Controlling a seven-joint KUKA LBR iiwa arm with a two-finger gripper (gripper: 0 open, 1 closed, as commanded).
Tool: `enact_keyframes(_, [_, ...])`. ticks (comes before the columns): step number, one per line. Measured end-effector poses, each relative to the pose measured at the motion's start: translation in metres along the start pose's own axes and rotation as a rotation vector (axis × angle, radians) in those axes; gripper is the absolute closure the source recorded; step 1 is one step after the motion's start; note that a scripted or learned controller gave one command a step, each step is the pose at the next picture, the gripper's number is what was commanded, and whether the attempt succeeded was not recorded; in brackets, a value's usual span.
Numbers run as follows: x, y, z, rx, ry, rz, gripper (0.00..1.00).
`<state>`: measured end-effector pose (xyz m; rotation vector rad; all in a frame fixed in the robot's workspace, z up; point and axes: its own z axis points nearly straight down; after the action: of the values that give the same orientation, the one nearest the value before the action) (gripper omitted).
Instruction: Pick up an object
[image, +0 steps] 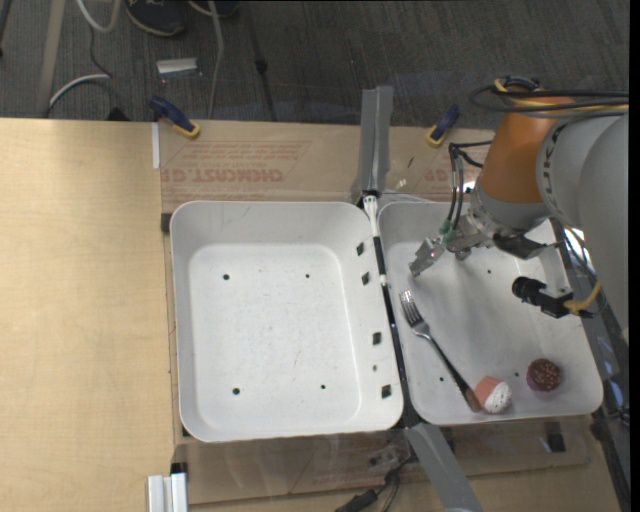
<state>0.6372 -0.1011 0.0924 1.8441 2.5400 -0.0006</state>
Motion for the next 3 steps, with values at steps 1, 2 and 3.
enact_keyframes(1, [-0.031, -0.113, 0.001, 0.003, 0.002, 0.069, 0.0])
enact_keyframes(2, [-0.085, -0.015, 0.0, 0.001, 0.0, 0.058, 0.0])
enact_keyframes(3, [-0.075, -0.057, -0.116, -0.003, -0.002, -0.026, 0.0])
